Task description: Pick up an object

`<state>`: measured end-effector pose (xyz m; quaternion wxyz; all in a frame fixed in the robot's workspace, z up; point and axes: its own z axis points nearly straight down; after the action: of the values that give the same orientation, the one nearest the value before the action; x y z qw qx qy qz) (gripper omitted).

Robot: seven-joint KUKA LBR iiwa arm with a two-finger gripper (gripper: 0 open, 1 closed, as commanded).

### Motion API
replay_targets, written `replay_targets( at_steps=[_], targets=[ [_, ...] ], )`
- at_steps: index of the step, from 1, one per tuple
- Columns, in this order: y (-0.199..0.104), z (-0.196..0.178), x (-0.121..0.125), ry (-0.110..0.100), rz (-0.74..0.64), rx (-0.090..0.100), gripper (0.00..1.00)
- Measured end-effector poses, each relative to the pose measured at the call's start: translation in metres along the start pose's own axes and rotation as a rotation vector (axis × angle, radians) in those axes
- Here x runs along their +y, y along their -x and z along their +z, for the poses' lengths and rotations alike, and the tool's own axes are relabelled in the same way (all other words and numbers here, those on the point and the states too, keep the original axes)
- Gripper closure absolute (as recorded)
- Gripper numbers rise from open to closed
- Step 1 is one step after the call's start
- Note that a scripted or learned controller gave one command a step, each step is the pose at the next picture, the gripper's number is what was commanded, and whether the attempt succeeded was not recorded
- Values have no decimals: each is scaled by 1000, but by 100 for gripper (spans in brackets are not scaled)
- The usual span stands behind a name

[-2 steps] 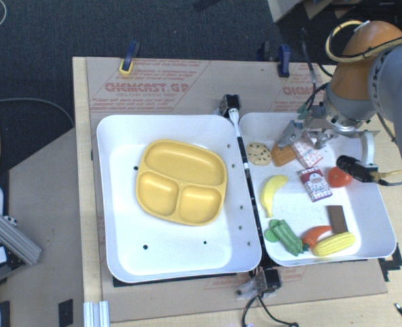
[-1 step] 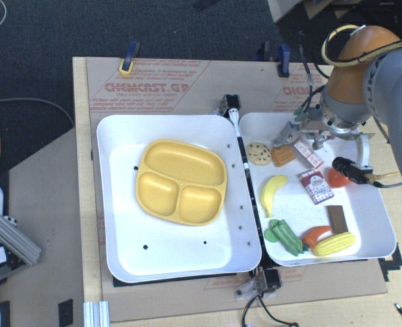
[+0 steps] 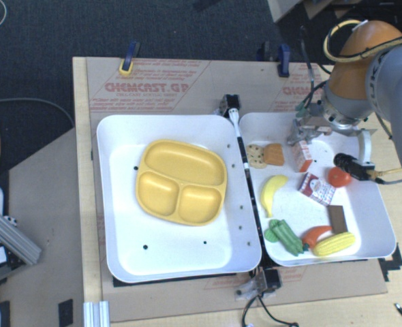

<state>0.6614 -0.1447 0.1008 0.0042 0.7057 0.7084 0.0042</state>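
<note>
The right bin (image 3: 366,199) holds several toy foods: a cookie (image 3: 257,156), a brown nugget (image 3: 274,154), a banana (image 3: 273,192), a small red-and-white carton (image 3: 304,158), a red-and-white packet (image 3: 317,189), a tomato (image 3: 338,177), a brown bar (image 3: 336,218), corn (image 3: 334,243), a red pepper (image 3: 315,234) and green pods (image 3: 284,236). My gripper (image 3: 302,136) hangs over the back of this bin. It is just above the small carton and to the right of the nugget. Nothing visibly sits in it.
The left bin (image 3: 119,155) carries a yellow divided plate (image 3: 180,181). The two bins meet along a raised rim (image 3: 244,176). The arm's grey wrist and orange band (image 3: 354,53) lean over the right bin's back right corner. Clamps stand at the bench's far edge.
</note>
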Motion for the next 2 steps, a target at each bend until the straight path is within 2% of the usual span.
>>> replay_targets(
  at_steps=[1, 2],
  targets=[
    [5, -62, 3, -7, 3, -2, 100],
    [7, -103, 6, -8, 3, -2, 100]
  ],
)
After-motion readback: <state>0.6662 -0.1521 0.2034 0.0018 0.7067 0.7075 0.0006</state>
